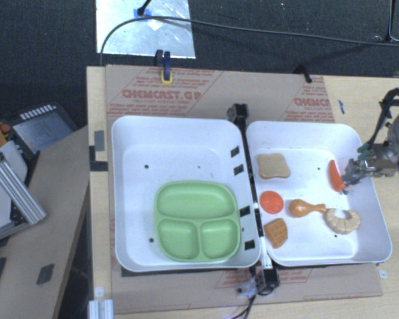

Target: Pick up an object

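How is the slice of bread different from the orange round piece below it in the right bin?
The bread slice is tan and roughly square with a rounded top; the round piece is bright orange-red and circular. The bread slice looks larger than the round piece. The bread slice lies nearer the bin's far wall, the round piece nearer its middle. Both lie flat in the right bin, close to the divider.

Printed in red on brown cardboard sheet (206, 88) beneath both bins: "CHEMCAST. G P", readable at far left beyond left bin (130, 178); same red lettering repeated at far right beyond right bin (366, 178), partly cut off, reading roughly "CHEMC". Smaller print underneath illegible.
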{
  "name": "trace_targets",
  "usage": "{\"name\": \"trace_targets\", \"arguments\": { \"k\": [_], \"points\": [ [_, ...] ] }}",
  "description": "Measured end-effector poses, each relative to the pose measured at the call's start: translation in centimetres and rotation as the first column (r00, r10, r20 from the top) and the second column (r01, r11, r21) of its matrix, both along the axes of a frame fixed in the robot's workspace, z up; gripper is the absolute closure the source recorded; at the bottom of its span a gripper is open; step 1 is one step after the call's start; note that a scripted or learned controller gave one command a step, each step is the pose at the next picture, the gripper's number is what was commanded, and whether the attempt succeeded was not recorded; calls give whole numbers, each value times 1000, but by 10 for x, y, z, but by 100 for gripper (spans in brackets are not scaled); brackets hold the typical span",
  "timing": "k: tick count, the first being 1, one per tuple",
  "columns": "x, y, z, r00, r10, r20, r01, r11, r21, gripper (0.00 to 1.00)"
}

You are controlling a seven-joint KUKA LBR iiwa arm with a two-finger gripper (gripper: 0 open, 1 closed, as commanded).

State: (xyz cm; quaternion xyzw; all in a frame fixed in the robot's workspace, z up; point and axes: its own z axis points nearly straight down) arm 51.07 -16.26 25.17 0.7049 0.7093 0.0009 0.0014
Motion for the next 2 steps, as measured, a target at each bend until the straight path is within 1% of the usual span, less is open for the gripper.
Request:
{"name": "trace_targets", "arguments": {
  "k": [1,2],
  "points": [
    [10,43,-8,1000,2,-1,-2,1000,1,100],
    [14,95,-14,1000,1,-1,-1,1000,1,100]
  ]
}}
